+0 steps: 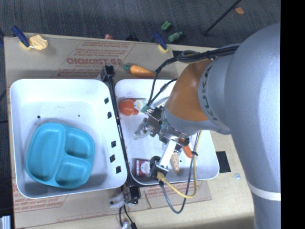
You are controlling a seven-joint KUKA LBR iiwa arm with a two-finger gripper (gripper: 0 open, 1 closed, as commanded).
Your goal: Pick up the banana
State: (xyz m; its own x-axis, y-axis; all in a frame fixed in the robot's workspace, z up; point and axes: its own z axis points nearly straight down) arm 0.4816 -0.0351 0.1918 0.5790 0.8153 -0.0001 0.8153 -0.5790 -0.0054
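The arm (224, 94) reaches over the right bin (209, 168), its gripper (143, 128) low inside; a tomato (126, 107) lies just left of it; a dark red box (141, 167) sits near the bin's front; the left bin (57, 92) holds a blue tray (59, 155); a carrot (141, 70) lies on the cardboard (86, 56) behind.
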